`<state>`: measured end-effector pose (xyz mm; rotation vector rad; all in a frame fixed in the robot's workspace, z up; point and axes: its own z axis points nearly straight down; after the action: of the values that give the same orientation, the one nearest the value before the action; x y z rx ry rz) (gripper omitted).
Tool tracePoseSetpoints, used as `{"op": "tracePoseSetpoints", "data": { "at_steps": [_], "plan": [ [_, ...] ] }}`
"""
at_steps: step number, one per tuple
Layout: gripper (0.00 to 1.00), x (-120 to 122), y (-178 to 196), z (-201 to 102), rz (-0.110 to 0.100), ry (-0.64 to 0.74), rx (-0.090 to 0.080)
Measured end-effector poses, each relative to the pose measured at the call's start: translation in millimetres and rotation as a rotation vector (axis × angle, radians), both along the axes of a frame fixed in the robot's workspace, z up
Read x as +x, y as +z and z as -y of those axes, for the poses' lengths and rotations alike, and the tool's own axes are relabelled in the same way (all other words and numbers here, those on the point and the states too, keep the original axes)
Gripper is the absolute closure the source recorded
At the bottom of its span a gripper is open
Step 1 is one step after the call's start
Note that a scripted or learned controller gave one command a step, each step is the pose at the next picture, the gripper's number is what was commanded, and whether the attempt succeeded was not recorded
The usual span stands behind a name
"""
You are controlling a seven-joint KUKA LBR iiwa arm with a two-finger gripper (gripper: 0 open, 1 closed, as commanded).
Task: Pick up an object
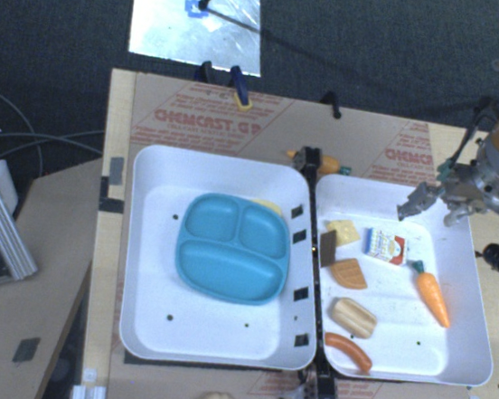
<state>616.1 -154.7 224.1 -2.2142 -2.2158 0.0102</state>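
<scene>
Even, soft overhead light; slight blur; glare on foil sheet [199, 12].

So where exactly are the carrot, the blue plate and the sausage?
carrot [433, 298]: camera view, middle of its orange body.
blue plate [232, 247]: camera view, on the ridge between its compartments.
sausage [348, 351]: camera view, middle of its length.

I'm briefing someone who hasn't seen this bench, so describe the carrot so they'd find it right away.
Start at the right white bin, the one holding small toy foods rather than the blue tray. Along its right side lies the carrot, pointing toward the near right corner, just right of the little milk carton. It is the only bright orange tapered piece with a green top.
</scene>
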Motion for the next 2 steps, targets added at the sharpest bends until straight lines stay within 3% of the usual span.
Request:
{"op": "tracePoseSetpoints", "data": {
  "at_steps": [1,2],
  "plan": [
    [0.00,2.6,7.8,-0.4,0.013,0.002,-0.002],
    [0.00,3.8,-53.6,-6.2,0.008,0.002,-0.001]
  ]
}}
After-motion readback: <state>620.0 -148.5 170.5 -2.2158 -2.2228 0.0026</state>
